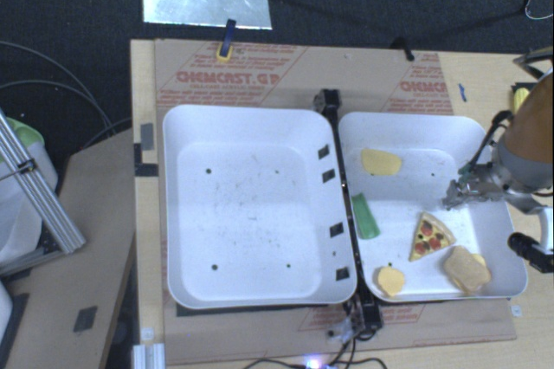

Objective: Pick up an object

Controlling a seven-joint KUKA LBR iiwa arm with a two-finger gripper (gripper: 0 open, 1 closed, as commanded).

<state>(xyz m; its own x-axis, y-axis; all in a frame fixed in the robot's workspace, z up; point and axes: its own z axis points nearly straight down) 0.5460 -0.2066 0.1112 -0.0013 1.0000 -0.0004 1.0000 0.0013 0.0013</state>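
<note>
So all the pickable stuff is in the right bin (pixel 407 126): a pizza slice toy (pixel 430 236) sits toward the near right, a tan bread-looking chunk (pixel 467 269) is just beside it in the near right corner, a small yellow piece (pixel 390 280) lies by the near edge, a green piece (pixel 365 216) lies along the left wall, and a flat yellow piece (pixel 381 162) is up toward the far side. The gripper (pixel 456 196) hangs over the right part of that bin, above and a bit apart from the pizza slice, nothing visibly between its tips; can't tell if it's spread or closed. The left bin (pixel 247 123) sits right alongside.
</note>
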